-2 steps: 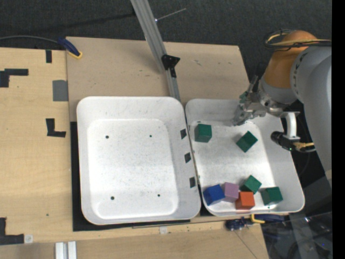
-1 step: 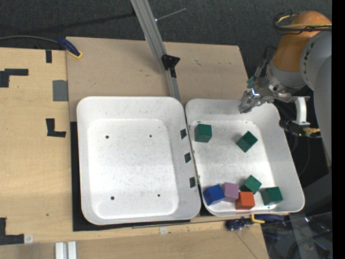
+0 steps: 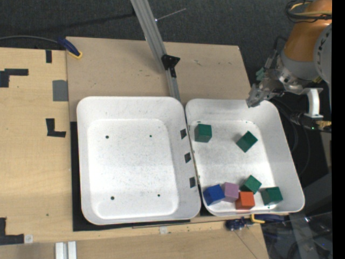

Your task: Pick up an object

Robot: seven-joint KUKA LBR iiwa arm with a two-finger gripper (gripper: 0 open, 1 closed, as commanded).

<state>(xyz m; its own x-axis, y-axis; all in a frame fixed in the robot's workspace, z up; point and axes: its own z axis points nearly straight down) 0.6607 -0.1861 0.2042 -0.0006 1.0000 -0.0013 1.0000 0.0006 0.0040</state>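
The right bin (image 3: pixel 280 139) holds several small blocks. A green cube (image 3: pixel 202 133) lies near its upper left and another green block (image 3: pixel 247 141) sits to the right of it. Along the near wall a blue block (image 3: pixel 214 193), a pale purple block (image 3: pixel 231 190), an orange block (image 3: pixel 246 199) and two green blocks (image 3: pixel 251 184) (image 3: pixel 271 195) lie clustered. My gripper (image 3: pixel 255 97) hangs at the bin's far right corner, above the rim and well away from every block. Nothing shows between its fingers.
The left bin (image 3: pixel 129 161) sits beside the right one. A slanted metal pole (image 3: pixel 153 34) with a black clamp crosses the bench behind the bins. Black tape marks lie on the wooden bench at left. Cables run off the bench's right side.
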